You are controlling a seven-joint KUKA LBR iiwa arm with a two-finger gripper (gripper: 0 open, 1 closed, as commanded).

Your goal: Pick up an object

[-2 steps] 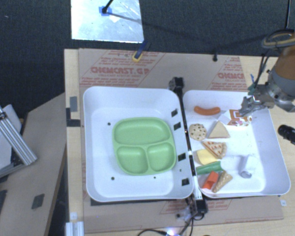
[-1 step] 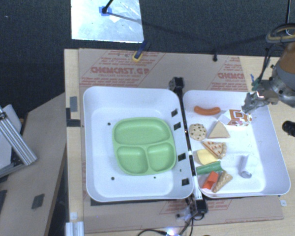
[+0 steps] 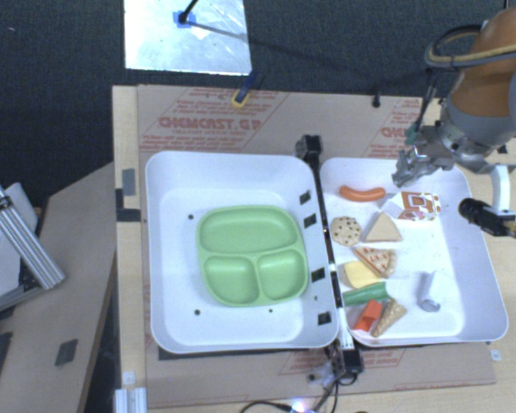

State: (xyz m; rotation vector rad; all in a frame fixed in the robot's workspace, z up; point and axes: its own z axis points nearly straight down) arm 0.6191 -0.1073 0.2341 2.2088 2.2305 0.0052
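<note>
Down front, orange carrot [image 3: 367,316] and breadstick [image 3: 390,317]; further back, gripper [image 3: 407,172] hovering over right bin [image 3: 473,269], holding nothing, can't tell how open; nearest grab: hot dog [image 3: 362,194], just left, lying sideways

Grey arm [image 3: 486,114], orange band, grey looping cable.

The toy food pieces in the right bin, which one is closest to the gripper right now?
The orange-red sausage at the bin's far end, lying just below and left of the gripper. The cookie, sandwich wedge and pizza slice lie farther toward the near edge.
</note>
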